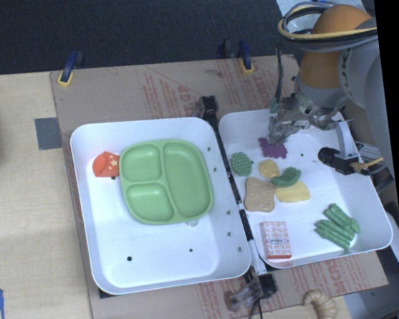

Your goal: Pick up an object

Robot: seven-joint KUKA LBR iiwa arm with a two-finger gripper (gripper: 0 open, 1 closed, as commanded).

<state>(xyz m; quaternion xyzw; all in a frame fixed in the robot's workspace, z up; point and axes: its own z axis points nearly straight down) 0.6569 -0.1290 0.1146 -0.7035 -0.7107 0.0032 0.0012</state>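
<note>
Two white bins, one green tray, one purple piece under end effector, grip state unclear

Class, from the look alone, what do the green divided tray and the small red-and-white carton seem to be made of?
Green divided tray: probably moulded plastic, a smooth, even colour with soft sheen and rounded compartments. Small red-and-white carton: looks like printed cardboard, with flat faces and square edges, though it may be a plastic toy.

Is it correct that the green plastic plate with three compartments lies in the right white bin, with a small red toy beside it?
Not quite. The camera view shows the green plastic plate with three compartments in the left white bin, not the right one. The small red toy does lie beside it, at the plate's upper left corner.
</note>
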